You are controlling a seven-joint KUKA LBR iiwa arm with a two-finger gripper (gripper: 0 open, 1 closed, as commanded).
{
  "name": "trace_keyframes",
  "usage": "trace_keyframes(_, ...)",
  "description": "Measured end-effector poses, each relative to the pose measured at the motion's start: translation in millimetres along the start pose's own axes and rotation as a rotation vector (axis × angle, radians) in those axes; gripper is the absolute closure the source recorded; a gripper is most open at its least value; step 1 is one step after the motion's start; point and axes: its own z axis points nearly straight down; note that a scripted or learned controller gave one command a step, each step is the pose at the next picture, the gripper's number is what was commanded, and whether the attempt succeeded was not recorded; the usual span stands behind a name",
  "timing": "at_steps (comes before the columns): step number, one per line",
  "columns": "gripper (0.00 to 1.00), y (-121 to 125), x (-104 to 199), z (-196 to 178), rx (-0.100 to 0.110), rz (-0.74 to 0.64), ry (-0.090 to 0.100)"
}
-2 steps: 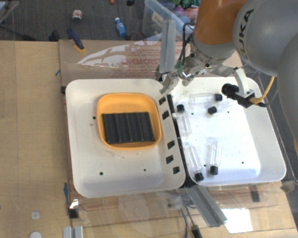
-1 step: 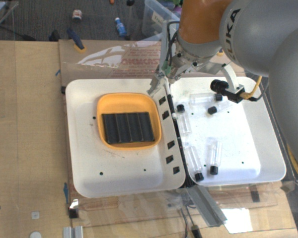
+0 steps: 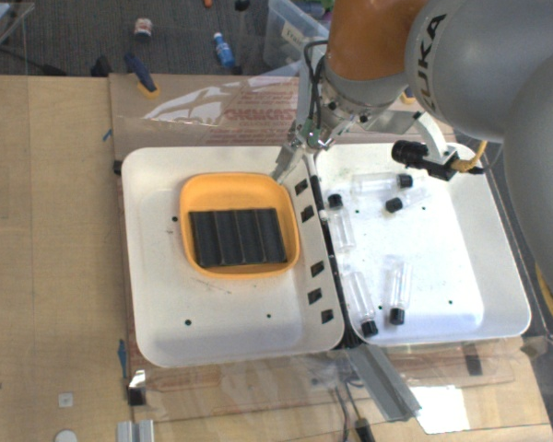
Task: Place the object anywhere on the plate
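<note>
The wooden surface (image 3: 46,247) carries two shallow white bins side by side, and the grey arm (image 3: 498,72) with its orange band (image 3: 373,17) reaches in from the right, looming over the far edge where the bins meet. The left bin (image 3: 157,320) holds an orange-yellow plate (image 3: 195,194) with rounded corners and a raised rim, set a little toward the far side of the bin. On the plate lies the object (image 3: 238,238), a dark, nearly black, flat rectangular block with lengthwise ribs that divide it into about four parallel strips; it sits toward the plate's near side, inside the rim, and covers much of the plate's floor. The right bin (image 3: 470,274) holds several clear plastic tubes with black caps: one (image 3: 380,183) near the far side, one (image 3: 339,224) close to the dividing edge, and two (image 3: 398,288) toward the near side, lying at differing angles. A row of small black marks (image 3: 311,247) runs along the strip between the bins. The end effector (image 3: 306,141) hangs above the far end of that dividing strip, just right of the plate's far right corner, its thin metal fingers (image 3: 286,164) pointing down and left; whether they are spread or closed I cannot tell, and nothing is seen between them. Beyond the bins lies a crumpled clear plastic sheet (image 3: 221,109).
</note>
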Motion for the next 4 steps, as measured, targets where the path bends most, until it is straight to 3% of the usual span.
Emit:
trace_keyframes(1,0.00,0,4,-11,-0.002,0.099,0.000)
trace_keyframes(3,0.00,5,11,-3,0.003,0.057,0.002)
trace_keyframes(4,0.00,10,18,-4,0.002,-0.079,0.002)
